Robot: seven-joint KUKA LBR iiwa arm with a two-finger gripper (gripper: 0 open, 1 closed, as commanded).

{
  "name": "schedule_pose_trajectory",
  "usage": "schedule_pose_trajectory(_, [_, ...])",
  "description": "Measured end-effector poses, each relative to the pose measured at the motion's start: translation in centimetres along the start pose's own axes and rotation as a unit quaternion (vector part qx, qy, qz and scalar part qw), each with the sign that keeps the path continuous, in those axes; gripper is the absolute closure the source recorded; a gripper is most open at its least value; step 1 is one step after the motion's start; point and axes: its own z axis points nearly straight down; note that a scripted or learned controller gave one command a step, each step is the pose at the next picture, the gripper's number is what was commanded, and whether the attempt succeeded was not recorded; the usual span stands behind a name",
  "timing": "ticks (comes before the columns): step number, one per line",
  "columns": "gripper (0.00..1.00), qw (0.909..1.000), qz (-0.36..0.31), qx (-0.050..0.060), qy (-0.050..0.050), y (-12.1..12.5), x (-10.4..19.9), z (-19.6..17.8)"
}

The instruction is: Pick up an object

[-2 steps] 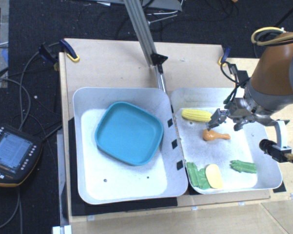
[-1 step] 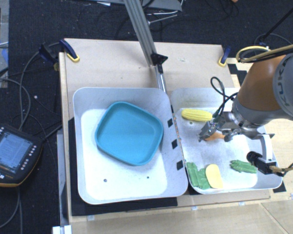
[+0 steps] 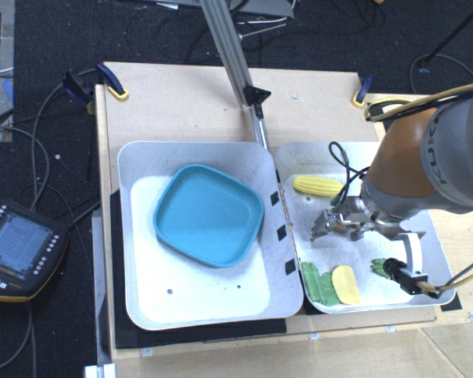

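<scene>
Right of centre, over the right-hand bin (image 3: 437,239), the gripper (image 3: 330,225) sits low above bare bin floor, its metal fingers slightly parted with nothing between them. Candidates lie around it: a corn cob (image 3: 318,185) just above, a yellow piece (image 3: 345,284) on a green piece (image 3: 318,283) toward the bin's lower edge, and a small dark green item (image 3: 389,269) at lower right. A blue plate (image 3: 209,214) fills the left bin (image 3: 138,168). This looks like the approach step; next, the gripper likely needs to centre over one object, descend, and close.

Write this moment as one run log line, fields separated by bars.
arm: over right bin | gripper: low, nothing seen held | near: corn | left bin: blue plate
</scene>
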Motion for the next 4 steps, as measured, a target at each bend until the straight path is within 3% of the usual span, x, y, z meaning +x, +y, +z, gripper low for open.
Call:
schedule_pose_trajectory(1, [1.00,1.0000,0.000,-0.002,0.000,0.1,0.0,-1.3])
schedule_pose_trajectory(4, [1.00,1.0000,0.000,-0.005,-0.001,-0.2,-0.6,-17.2])
